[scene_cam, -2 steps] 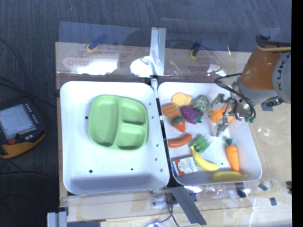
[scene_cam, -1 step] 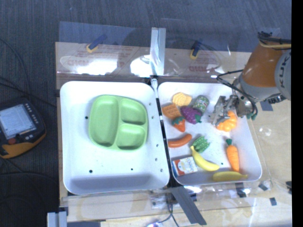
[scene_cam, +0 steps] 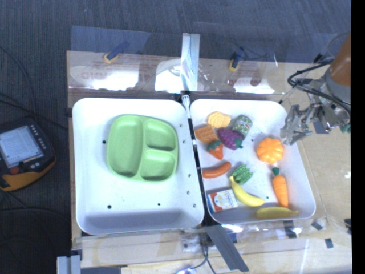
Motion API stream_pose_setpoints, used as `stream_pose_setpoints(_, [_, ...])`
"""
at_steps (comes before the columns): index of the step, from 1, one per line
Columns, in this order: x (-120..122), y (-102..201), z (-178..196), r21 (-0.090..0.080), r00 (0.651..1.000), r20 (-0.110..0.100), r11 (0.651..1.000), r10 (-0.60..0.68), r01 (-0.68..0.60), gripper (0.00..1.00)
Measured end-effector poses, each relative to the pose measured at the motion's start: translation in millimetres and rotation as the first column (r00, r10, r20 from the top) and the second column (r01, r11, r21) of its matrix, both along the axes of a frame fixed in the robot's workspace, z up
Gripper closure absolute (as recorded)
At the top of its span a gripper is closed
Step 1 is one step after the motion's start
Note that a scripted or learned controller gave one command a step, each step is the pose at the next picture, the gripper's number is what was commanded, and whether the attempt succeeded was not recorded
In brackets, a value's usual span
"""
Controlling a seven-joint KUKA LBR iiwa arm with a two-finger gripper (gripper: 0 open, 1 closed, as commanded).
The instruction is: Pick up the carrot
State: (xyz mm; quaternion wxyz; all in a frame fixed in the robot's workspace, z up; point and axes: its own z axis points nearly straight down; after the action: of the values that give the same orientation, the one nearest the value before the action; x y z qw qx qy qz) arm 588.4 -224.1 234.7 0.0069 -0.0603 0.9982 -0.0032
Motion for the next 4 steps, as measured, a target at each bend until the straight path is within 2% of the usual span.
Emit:
stream_pose_setpoints(1, [-1.9, 1.3, -5.8, 0.004, 1.0, -0.01, 1.0, 0.001, -0.001, 0.0])
stream_pose_setpoints(2, [-10.9, 1.3, -137.0, 0.004, 0.998, -0.005, 0.998, -0.066, 0.066, 0.0])
stream_pose_setpoints(3, [-11.3, 3.3, -130.1, 0.003, 0.998, -0.007, 0.998, -0.064, 0.064, 1.0])
stream_pose_setpoints(4, [11.3, 103.3, -15.8, 0.007, 0.998, 0.004, 0.998, -0.059, 0.059, 1.0])
